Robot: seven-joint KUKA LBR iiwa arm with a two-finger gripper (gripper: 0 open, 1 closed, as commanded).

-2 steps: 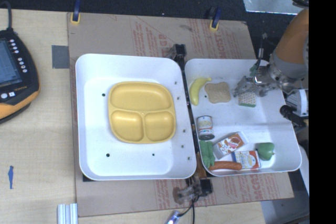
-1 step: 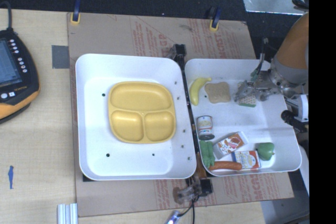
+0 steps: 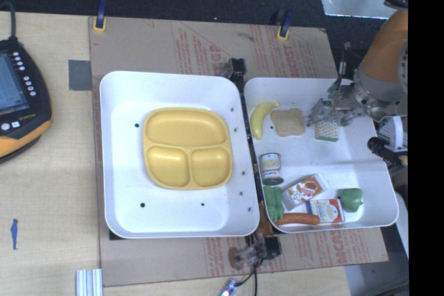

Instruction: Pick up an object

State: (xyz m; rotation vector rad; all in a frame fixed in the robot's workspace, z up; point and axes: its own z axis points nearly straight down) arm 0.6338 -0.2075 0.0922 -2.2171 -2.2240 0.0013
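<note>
Right bin (image 3: 374, 170), white, shallow: holds all the loose items.
- Pale speckled block (image 3: 327, 129), at about 1 o'clock in the bin, directly under the pincer (image 3: 333, 112); whether it is between the fingers cannot be told.
- Pincer: metal, low over the bin's upper right part, on the grey arm with the orange band (image 3: 386, 45) entering from 3 o'clock. How far it is open cannot be told.
- Tan bread slice (image 3: 287, 122), at 11 o'clock in the bin, near the block on its 9 o'clock side.
- Banana (image 3: 259, 117), yellow, just beside the bread toward 9 o'clock, along the bin's left wall.
- Small can (image 3: 270, 167), upright, at 8 o'clock in the bin.
- Red and white packets (image 3: 313, 199), two, near 6 o'clock.
- Green item (image 3: 274, 202) and orange carrot (image 3: 298, 220), in the 7 o'clock corner.
- Green pepper (image 3: 351, 199), at 5 o'clock.

Left bin (image 3: 125, 149), white: holds a yellow divided plate (image 3: 187, 147) at its centre, three compartments.

Surface: cardboard sheet (image 3: 208, 45) beneath both bins, held by two yellow clamps (image 3: 100, 22) at 12 o'clock. Handheld control pad (image 3: 17, 100) at the far 9 o'clock edge.
</note>
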